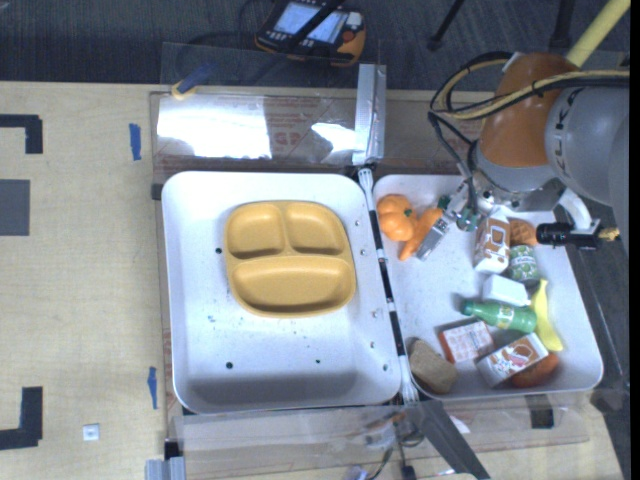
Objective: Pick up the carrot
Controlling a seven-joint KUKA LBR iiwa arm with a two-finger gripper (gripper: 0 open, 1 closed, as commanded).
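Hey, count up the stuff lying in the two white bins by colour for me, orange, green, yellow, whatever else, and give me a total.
Orange: 2, the small pumpkin and the carrot
Green: 2, the bottle and the can
Yellow: 2, the banana and the divided plate
Red and white cartons: 3
Brown: 1, the bread slice
Total: 10

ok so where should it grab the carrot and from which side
Grip the carrot across its narrow width near mid-length, coming straight down from above. It lies flat and slanted in the right bin, with a small pumpkin close on its left, so fingers likely fit best across the long axis.
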